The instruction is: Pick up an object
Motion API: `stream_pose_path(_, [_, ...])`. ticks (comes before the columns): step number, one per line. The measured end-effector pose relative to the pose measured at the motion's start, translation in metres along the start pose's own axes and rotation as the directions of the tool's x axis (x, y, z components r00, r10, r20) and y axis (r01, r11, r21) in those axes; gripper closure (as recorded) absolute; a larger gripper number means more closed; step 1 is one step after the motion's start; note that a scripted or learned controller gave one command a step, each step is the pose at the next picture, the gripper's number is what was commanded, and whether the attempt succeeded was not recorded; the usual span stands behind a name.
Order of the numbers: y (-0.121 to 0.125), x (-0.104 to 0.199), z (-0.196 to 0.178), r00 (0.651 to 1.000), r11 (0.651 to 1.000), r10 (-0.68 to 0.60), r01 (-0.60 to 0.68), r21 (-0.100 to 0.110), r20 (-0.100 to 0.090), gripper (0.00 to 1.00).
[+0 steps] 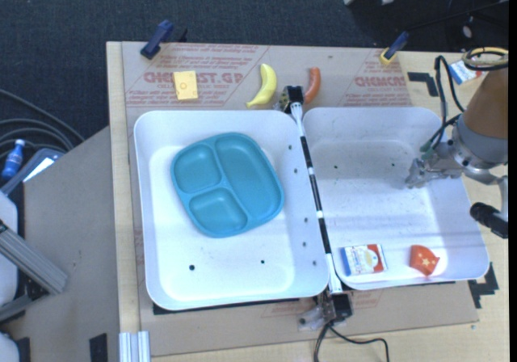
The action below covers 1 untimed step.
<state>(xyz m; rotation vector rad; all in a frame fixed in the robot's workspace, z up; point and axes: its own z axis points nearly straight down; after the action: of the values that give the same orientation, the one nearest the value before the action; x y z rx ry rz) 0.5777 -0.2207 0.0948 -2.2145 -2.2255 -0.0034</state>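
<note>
The gripper sits low inside the right bin, near that bin's right wall, its tip pointing left over bare white floor. At this resolution I cannot tell how its tip is set, and nothing shows held there. Behind it the grey wrist rises to the right, with the orange band of the arm above it at the frame's edge, and dark cables loop over the bin's far right corner.

The objects in this bin lie well apart from the gripper, along the near wall: a small flat packet, white with red and blue print, just right of the divider between the bins, and a red wedge-shaped object with a yellow mark, to the packet's right and close to it but not touching.

The left bin holds a blue compartment plate with three sections, lying flat and turned at a slant, toward the far half of the bin.

Beyond the bins, on the brown board, lie a yellow square tile, a banana and an orange sausage-shaped item, the last two either side of the black clamp at the divider's far end. Two blue clamps grip the board's far edge
</note>
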Motion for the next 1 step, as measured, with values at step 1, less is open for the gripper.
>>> stream_pose_path(1, [-0.0048, 0.0813, 0.0107, 1.0, 1.0, 0.004, -0.004, 0.003, 0.001, 1.0])
